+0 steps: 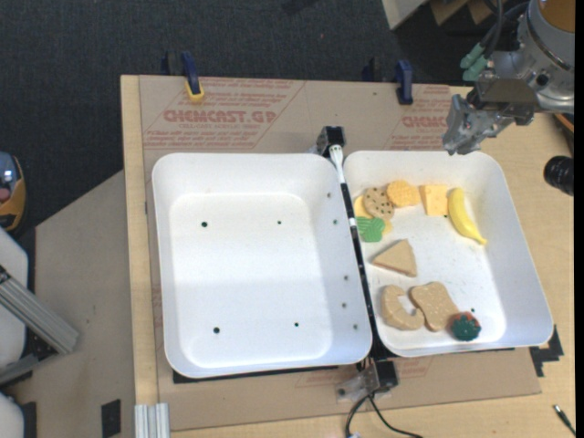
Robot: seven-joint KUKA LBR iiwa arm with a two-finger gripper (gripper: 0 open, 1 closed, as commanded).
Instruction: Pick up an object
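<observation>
- The toy foods lie in the right bin [520, 272], all of them below and to the left of the gripper [465, 140], which hangs over the bin's far rim and touches none of them.
- Nearest the gripper is a banana [465, 215], smooth, yellow and curved, just beside a yellow cheese block [435, 199].
- Left of the cheese sit a round orange cracker [401, 193] and a speckled chocolate-chip cookie [377, 203], their edges touching.
- A ruffled green lettuce piece [370, 229] lies against the bin's left wall, under the cookie.
- A tan triangular sandwich slice [395, 258] rests mid-bin.
- Near the front rim are a curled tan pretzel shape [398, 307], a brown bread slice [432, 303] and a small red-and-green berry-like piece [465, 327].
- The gripper's metal fingers point down with nothing between them; how far apart they stand I cannot tell.
- The left bin [246, 263] is glossy white plastic with rounded corners, on a brown printed board [274, 108].
</observation>
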